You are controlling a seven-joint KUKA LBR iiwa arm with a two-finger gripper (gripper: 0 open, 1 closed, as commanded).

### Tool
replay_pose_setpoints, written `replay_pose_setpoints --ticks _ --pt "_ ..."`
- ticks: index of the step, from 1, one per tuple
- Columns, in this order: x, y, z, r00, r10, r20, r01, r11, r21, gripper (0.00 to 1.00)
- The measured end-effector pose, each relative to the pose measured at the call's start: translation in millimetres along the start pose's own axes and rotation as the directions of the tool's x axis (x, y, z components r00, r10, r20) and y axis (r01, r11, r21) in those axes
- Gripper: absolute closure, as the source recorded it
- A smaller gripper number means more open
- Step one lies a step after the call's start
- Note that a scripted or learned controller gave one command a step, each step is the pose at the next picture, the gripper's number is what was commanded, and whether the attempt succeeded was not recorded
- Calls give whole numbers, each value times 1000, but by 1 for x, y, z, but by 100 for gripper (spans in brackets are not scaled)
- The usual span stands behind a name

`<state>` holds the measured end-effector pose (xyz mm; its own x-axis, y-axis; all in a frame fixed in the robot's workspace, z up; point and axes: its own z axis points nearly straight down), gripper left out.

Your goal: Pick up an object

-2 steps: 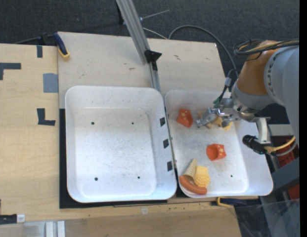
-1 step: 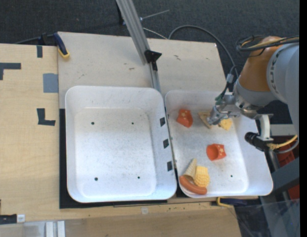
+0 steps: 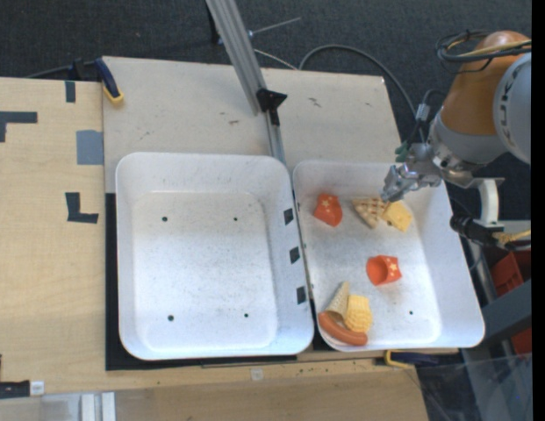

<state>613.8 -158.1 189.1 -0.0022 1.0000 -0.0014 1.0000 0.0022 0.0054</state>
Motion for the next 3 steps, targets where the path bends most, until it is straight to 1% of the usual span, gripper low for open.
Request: replay_pose_setpoints --ticks 1,2,3 --pt "0 -1 -64 1000 1 0 -1 1000 0 100" --pt "0 0 -86 1000 1 -1 -1 1000 3 100" --pt "63 2 -73 1000 -5 -3 5 1000 8 100"
